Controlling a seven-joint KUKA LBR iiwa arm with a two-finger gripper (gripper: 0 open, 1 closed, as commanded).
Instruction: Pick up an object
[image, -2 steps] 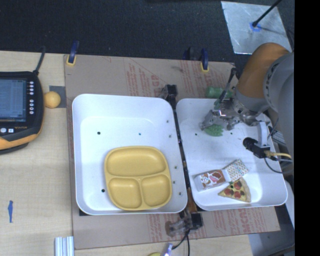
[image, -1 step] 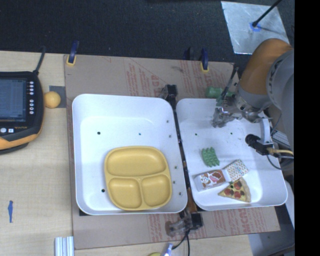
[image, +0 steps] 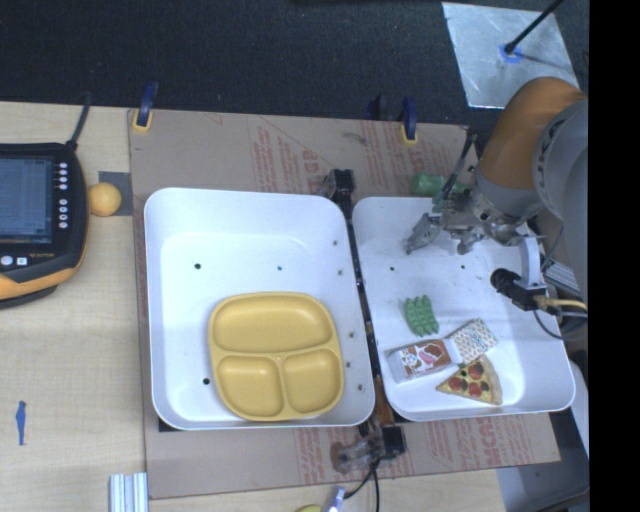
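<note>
The right bin (image: 395, 395) holds a small green block (image: 421, 315), a printed card packet (image: 420, 359), a checked white packet (image: 472, 340) and a toy pizza slice (image: 471, 384), all in its near half. My gripper (image: 442, 236) hangs over the far part of that bin, above bare white floor, well behind the green block. Its fingers (image: 418, 240) spread apart with nothing between them.
The left bin (image: 180, 225) contains a yellow divided tray (image: 276, 354). A green piece (image: 429, 185) lies on the cardboard behind the right bin. A teach pendant (image: 35, 220) and an orange ball (image: 104, 198) sit at the left on the bench.
</note>
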